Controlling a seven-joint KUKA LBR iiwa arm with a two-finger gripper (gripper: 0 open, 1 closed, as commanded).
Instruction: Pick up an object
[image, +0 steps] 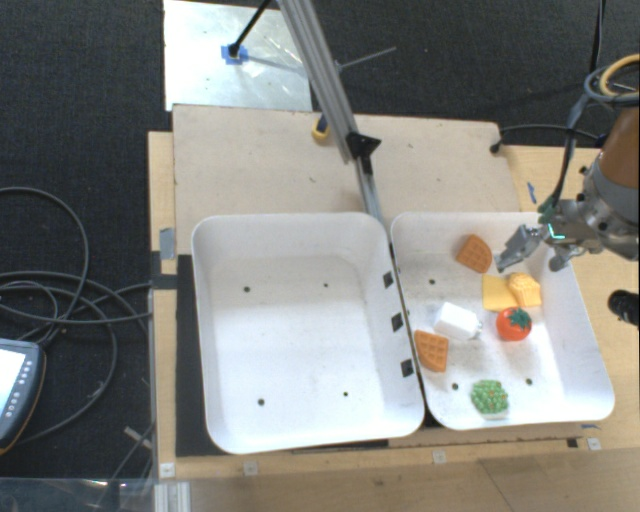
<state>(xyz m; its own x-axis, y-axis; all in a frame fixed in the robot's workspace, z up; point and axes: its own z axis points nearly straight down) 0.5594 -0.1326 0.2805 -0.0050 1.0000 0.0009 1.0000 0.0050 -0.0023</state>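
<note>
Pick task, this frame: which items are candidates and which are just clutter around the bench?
Job-relevant:
gripper, above the right bin
orange waffle piece
yellow block
small orange-yellow piece
tomato
white block
second waffle piece
green broccoli-like toy

Lying about:
left bin
black cables on the floor
tablet-like device
metal pole

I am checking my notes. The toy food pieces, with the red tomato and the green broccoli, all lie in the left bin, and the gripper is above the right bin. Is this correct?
Not quite. The camera view shows the tomato, the broccoli and the other pieces in the right bin, not the left bin. The gripper is indeed above the right bin.
</note>
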